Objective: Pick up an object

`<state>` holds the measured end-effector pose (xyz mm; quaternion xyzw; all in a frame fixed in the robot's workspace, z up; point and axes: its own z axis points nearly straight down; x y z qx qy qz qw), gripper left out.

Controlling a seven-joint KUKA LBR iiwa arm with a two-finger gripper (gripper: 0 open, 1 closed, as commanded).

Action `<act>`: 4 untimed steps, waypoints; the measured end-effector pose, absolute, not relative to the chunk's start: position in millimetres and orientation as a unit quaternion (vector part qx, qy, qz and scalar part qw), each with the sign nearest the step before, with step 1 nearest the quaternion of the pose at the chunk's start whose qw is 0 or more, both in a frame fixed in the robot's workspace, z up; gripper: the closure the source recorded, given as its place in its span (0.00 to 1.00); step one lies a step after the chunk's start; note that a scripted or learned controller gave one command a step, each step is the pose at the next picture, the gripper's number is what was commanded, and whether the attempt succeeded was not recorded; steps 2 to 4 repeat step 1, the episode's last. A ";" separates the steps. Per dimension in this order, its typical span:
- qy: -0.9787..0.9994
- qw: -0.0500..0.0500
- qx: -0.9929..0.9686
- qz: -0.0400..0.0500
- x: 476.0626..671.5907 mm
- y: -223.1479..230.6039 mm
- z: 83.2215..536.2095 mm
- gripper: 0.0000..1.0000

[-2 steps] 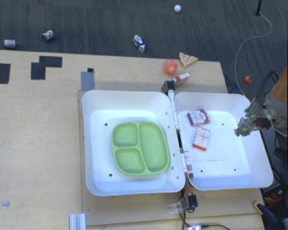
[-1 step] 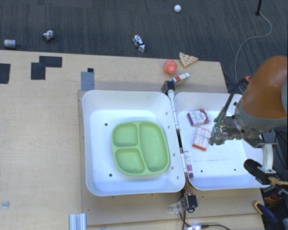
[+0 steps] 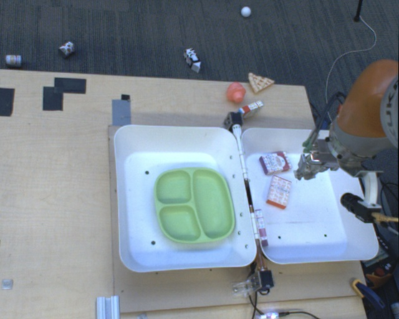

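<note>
Just over the right bin point(image 3: 324, 246), claw point(image 3: 307, 169) poised at the end of the grey arm point(image 3: 365, 134), orange band bulging above the wrist. Cannot tell how far open; nothing seen gripped. Just left of the claw, lying flat on the bin floor, a small maroon-and-white packet point(image 3: 274, 163), apparently apart from the claw. Below that packet, near it but separate, an orange-red and white packet point(image 3: 279, 191), tilted slightly. Printing on both too small and blurred to read; no brand legible. Further out, along the seam between the bins, a narrow strip point(image 3: 259, 225) with a dark red patch, also unreadable. In the left bin point(image 3: 134, 187), a light green divided tray point(image 3: 194, 205) with three compartments, sitting near the middle. Beyond the bins' top edge on the bench point(image 3: 56, 205), a red-capped tube-like item point(image 3: 252, 108), a round pinkish-red ball point(image 3: 235, 92) and a wedge-shaped tan piece point(image 3: 260, 81) at the bench's far rim. Black rectangles point(image 3: 62, 91) marked on the bench's upper left, plus a grey block point(image 3: 121, 112). On the dark carpet point(image 3: 156, 31) behind, a small white ball point(image 3: 245, 11) and a few scattered small objects, too small to identify.
</note>
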<state>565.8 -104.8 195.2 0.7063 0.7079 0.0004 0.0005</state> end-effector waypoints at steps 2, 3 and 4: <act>0.708 0.002 0.706 0.001 650.6 -173.0 202.0 1.00; 0.708 0.002 0.706 0.001 650.6 -173.0 202.0 1.00; 0.708 0.002 0.706 0.001 650.6 -173.0 202.0 1.00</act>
